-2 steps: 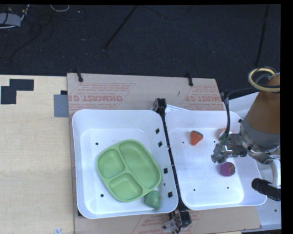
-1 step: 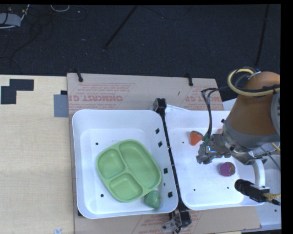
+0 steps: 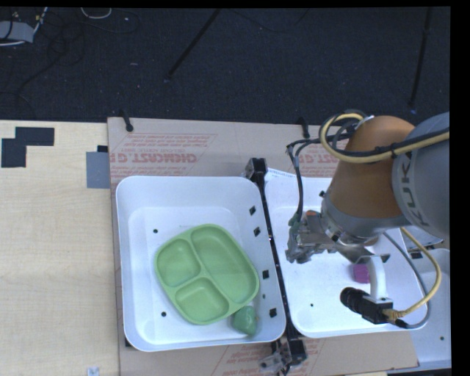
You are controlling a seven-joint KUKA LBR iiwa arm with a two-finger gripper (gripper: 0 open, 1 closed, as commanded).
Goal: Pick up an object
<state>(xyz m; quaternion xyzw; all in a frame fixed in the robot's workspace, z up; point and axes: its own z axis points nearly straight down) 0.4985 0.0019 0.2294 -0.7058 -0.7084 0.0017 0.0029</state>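
Floor [image 3: 220, 66] along the top is dark carpet, with thin cables [image 3: 95, 11] and a couple of slim black poles [image 3: 192, 42] crossing it. Table [image 3: 51, 257] is light wood; black marker squares [image 3: 28, 143] and a grey patch [image 3: 96, 169] sit near its far edge. Flattened cardboard sheet [image 3: 183, 150] with red print lies on the table. Lighting even, no hard shadows.

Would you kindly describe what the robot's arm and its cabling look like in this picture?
The arm is grey, with a broad rounded orange band above the wrist. Yellow cables loop over the top of the band and another yellow cable runs down along the right. Black cables hang on the left. The pincer is dark grey metal.
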